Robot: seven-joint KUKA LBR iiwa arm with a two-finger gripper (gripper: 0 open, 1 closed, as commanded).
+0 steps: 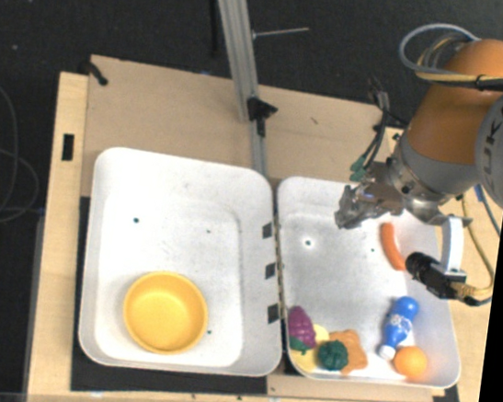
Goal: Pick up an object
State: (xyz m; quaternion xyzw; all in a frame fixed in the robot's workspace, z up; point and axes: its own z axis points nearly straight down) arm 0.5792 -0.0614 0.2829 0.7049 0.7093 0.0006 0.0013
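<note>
Two white bins side by side on a tan worktop (188,122). The left bin (123,187) is smooth shallow plastic with rounded corners and holds one yellow bowl (165,311), round, glossy, at its near side.

The right bin (316,270) holds six small items. One orange sausage-shaped piece (393,245), smooth, elongated, sits by the far right; its long axis runs diagonally from far-left to near-right, and it lies just beside the arm's wrist. One blue-and-white bottle-like toy (398,324) is near the right wall, its long axis roughly far-to-near with a slight tilt. One orange ball (410,362), round, touches its near end. Along the near wall is a cluster: one purple grape-like lump (300,327), one dark green bumpy piece (333,356), and one flat orange piece (354,346), all touching or overlapping, resting on something pale yellow beneath.

One end effector (354,210), dark grey metal, hangs over the far part of the right bin, left of the sausage piece. Can't tell how its tips stand. Nothing visibly pinched in it.

One grey metal rail (240,50) slants across the far side of the worktop.
</note>
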